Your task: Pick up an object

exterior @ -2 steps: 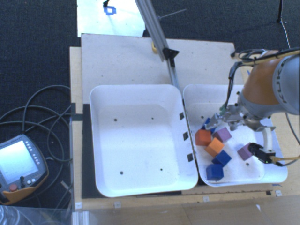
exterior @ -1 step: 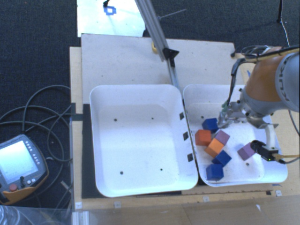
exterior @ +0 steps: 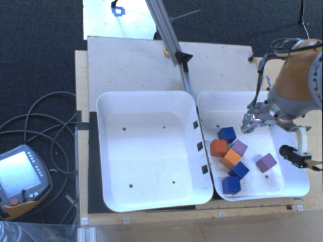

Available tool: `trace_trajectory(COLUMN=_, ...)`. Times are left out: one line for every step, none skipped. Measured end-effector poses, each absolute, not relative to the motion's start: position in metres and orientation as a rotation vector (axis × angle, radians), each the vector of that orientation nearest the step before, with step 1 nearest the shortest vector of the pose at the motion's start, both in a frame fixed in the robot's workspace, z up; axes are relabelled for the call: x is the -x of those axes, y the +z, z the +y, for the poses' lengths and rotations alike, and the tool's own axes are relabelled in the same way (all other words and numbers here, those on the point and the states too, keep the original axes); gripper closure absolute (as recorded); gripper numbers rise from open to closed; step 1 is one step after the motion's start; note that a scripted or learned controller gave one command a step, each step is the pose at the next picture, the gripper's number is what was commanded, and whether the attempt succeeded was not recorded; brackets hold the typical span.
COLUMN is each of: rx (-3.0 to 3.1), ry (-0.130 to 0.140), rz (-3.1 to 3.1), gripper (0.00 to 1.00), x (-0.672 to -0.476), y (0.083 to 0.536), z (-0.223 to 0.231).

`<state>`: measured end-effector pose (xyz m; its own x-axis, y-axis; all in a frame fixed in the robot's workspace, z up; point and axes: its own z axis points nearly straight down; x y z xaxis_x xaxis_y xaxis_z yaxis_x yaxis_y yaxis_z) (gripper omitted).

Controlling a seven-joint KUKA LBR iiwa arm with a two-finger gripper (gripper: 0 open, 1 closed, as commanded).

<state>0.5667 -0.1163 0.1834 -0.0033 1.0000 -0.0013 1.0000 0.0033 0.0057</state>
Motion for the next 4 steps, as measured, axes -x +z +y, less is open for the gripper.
trace_trajectory(rx=-2.212, ry=0.006, rz=2.223, gripper=1.00, x=-0.563, y=0.230, z=-0.113)
trace_trajectory(rx=-2.212, ry=0.005, rz=2.224, gripper=1.00, x=-0.565, y=0.263, z=-0.113)
trace_trajectory(rx=-2.210, ry=0.004, rz=2.233, gripper=1.00, x=-0.566, y=0.257, z=-0.063)
trace_trajectory(rx=-2.208, ry=0.007, rz=2.234, gripper=1.00, x=-0.581, y=0.258, z=-0.002)
